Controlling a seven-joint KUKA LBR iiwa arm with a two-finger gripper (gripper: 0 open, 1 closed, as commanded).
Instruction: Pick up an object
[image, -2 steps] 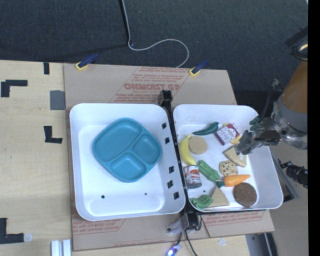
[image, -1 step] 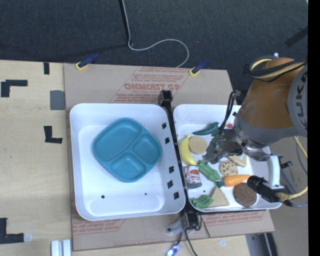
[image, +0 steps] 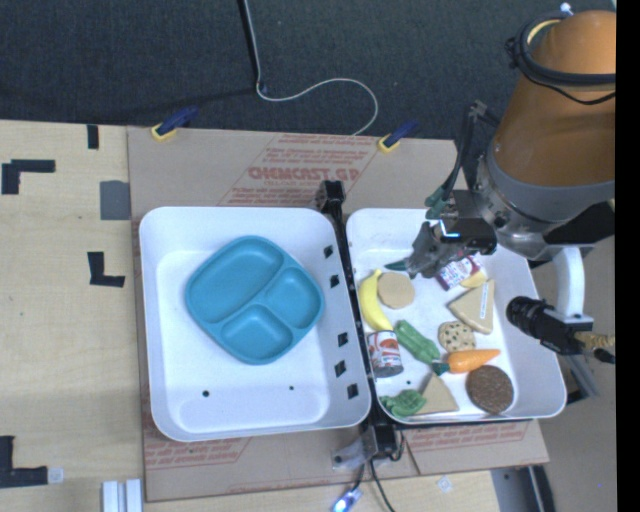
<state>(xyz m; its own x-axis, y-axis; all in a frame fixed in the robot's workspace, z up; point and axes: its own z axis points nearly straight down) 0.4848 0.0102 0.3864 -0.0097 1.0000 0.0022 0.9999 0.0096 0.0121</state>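
Note:
My gripper (image: 428, 256) hangs over the upper middle of the right bin (image: 535, 405), below the grey and orange arm. Just under it lie a round tan cracker (image: 396, 291) and a yellow banana (image: 371, 301). A small purple and white packet (image: 459, 272) sits right beside the gripper, partly hidden by it. Lower in the bin lie a green pepper (image: 417, 341), a small can (image: 385, 353), a carrot (image: 470, 360), a chip cookie (image: 455, 334), a cheese wedge (image: 475, 306) and a brown patty (image: 490, 388).
The left bin (image: 170, 400) holds a blue divided plate (image: 255, 298). A black clamp strip (image: 345, 300) runs between the bins. A sandwich triangle (image: 438, 394) and a green leafy piece (image: 403, 404) lie at the right bin's front. A white cable (image: 310, 92) curls behind the bench.

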